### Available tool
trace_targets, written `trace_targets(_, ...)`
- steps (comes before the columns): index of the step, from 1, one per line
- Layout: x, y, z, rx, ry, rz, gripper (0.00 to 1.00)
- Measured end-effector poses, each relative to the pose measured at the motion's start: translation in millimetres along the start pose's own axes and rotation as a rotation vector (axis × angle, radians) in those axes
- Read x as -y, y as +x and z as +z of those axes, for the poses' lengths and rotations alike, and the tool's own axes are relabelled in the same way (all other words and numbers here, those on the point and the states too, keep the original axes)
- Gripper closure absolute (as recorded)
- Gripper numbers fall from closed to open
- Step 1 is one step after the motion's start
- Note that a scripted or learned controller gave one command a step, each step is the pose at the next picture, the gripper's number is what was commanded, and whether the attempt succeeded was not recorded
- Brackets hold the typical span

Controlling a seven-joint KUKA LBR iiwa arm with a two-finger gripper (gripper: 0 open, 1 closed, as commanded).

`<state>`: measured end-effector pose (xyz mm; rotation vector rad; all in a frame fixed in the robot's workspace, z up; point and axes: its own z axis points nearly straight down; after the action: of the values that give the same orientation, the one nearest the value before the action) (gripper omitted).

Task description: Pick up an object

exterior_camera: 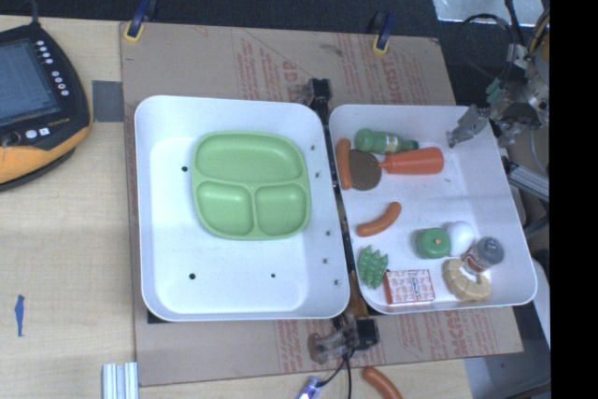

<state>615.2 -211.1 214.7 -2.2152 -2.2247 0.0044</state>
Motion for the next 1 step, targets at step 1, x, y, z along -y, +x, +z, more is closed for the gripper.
trace_targets(1,-41.2,1.6,85.6,0.001,0.000,-0.003,0.00)
